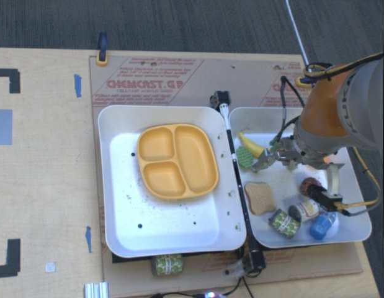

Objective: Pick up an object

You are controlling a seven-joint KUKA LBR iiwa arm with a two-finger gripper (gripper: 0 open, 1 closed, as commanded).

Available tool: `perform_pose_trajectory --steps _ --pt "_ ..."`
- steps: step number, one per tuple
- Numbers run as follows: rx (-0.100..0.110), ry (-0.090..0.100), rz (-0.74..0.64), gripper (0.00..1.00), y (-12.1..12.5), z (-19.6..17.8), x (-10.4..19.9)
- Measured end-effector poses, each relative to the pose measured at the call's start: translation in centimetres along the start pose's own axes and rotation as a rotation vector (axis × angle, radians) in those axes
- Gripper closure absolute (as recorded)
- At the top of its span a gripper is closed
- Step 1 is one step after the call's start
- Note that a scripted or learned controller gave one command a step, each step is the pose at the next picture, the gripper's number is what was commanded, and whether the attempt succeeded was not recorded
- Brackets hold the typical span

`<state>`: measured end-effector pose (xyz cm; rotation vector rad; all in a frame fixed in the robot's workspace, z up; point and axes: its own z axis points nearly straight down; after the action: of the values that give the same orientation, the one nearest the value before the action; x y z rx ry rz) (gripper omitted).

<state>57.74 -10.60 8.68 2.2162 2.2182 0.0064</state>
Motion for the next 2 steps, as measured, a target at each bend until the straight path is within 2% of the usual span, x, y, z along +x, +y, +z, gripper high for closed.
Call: perform_pose_trajectory --steps 1,2 --pt "0.004 0.002 0.001 0.0 -6.7 0.0 0.8" --pt "0.001 0.0 0.0 0.0 -0.3 0.0 0.9"
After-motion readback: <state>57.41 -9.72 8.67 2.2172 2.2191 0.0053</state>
